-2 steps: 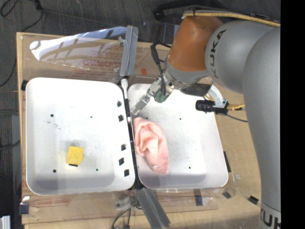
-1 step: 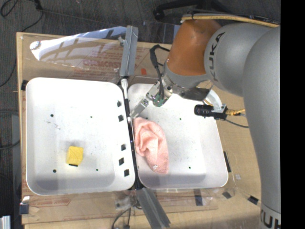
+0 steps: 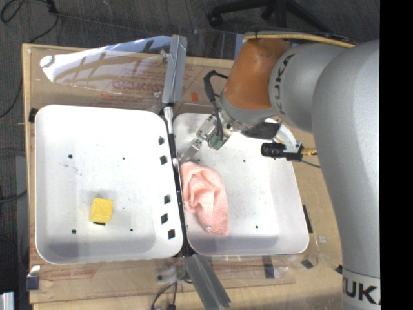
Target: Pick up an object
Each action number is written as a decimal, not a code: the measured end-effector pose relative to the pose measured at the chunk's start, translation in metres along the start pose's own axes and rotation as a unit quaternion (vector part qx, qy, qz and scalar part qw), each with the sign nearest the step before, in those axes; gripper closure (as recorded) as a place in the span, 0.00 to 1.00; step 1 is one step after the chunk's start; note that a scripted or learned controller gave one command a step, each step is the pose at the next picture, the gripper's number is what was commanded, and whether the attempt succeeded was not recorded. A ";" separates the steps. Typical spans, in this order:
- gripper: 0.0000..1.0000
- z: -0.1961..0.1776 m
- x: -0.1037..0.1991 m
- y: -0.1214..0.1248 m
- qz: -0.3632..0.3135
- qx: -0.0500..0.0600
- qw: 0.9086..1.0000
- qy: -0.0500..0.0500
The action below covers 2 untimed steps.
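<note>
Grey arm (image 3: 335, 128), white bins (image 3: 97, 250), wooden bench (image 3: 77, 273), dark floor (image 3: 129, 5)

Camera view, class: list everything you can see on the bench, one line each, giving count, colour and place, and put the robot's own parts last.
Bins: two, white, side by side on the bench.
Block: one, yellow, in the left bin, toward its near edge.
Cloth: one, pink, crumpled, in the right bin against its left wall.
Arm: one, grey with an orange band, reaching in from the right.
Gripper: one, over the far left part of the right bin, beyond the cloth and apart from it.
</note>
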<state>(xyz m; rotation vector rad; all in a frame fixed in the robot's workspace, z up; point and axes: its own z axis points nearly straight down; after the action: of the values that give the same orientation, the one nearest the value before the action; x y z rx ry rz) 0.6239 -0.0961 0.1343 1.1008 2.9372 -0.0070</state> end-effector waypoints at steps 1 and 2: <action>0.00 0.041 -0.023 -0.009 0.054 -0.001 0.999 0.002; 1.00 0.032 -0.022 -0.008 0.051 0.000 0.999 0.003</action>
<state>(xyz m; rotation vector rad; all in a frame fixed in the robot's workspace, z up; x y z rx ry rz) 0.6355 -0.1167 0.1021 1.2526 2.8819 -0.0030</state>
